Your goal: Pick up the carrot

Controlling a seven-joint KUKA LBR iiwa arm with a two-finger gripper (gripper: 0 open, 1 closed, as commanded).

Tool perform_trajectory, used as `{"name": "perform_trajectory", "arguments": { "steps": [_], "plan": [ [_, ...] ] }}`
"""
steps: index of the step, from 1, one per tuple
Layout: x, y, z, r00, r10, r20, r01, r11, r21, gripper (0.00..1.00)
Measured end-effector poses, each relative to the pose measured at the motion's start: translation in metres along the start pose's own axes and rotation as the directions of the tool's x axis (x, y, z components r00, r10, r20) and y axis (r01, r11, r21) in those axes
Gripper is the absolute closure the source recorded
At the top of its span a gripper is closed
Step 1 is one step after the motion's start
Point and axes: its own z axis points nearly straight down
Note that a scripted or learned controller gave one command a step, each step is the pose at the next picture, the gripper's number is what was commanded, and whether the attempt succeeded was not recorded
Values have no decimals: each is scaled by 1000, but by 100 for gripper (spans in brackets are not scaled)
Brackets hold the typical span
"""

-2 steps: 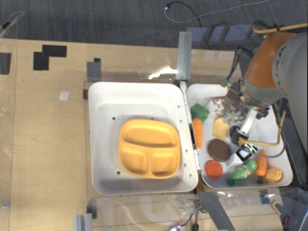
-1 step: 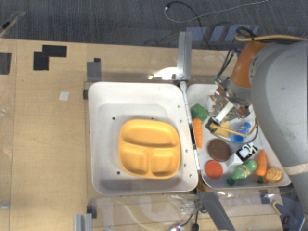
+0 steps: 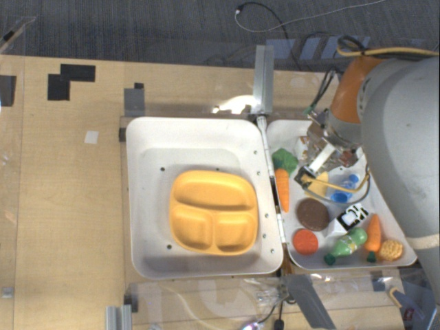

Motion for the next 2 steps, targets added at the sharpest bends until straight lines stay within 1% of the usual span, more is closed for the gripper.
{"name": "perform_trajectory", "arguments": {
  "steps": [1, 2],
  "plan": [
    [-10, -9, 9, 939, 344, -22, -345, 939, -10, 100],
    [-8, -9, 1, 942, 334, -19, -334, 943, -9, 100]
  ]
}}
